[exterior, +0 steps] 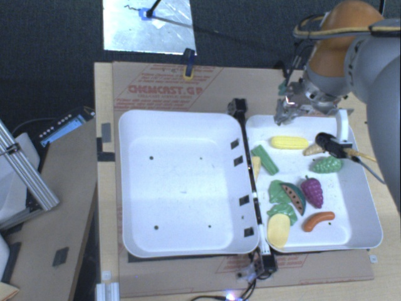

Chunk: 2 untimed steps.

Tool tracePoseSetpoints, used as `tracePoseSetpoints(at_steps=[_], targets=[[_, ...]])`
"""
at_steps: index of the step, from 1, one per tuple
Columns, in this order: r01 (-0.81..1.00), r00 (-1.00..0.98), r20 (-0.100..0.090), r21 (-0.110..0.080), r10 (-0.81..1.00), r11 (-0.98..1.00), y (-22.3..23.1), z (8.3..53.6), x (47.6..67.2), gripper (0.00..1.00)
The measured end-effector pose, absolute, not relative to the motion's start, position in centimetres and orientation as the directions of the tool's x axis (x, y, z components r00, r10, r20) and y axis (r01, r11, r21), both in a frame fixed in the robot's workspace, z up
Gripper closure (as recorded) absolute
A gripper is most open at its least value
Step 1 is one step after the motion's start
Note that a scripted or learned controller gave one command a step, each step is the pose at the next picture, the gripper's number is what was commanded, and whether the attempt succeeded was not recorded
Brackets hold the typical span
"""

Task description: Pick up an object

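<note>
My gripper [284, 116] hangs over the far left corner of the right bin [363, 196], just behind a yellow corn cob [289, 142]. Nothing shows in its grasp. Several toy foods lie in that bin. A green pepper strip [265, 160] is near the left wall, and a green grape bunch [327, 164] lies at the right. A purple grape bunch [312, 190] and a watermelon slice [292, 195] sit in the middle. An orange sausage [318, 220] and a yellow pear [279, 229] are near the front.
The left bin [182, 180] sits beside the right one, with black clips [238, 162] along the shared wall. A tan cone piece [311, 149] lies right of the corn. The grey arm [369, 61] fills the upper right. A shiny sheet [149, 17] lies beyond the bench.
</note>
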<state>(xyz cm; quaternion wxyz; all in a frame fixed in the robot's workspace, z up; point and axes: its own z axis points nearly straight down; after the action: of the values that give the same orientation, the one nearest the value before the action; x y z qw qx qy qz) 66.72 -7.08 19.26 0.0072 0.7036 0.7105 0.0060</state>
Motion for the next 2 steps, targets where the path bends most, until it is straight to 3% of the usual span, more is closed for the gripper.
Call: tracePoseSetpoints(at_steps=[1,2], targets=[[1.0,-0.008,-0.001,0.021,1.0,0.008,-4.5,36.9,67.1,1.0],[1.0,-0.013,0.003,0.011,1.0,0.013,4.2,43.5,66.9,1.0]])
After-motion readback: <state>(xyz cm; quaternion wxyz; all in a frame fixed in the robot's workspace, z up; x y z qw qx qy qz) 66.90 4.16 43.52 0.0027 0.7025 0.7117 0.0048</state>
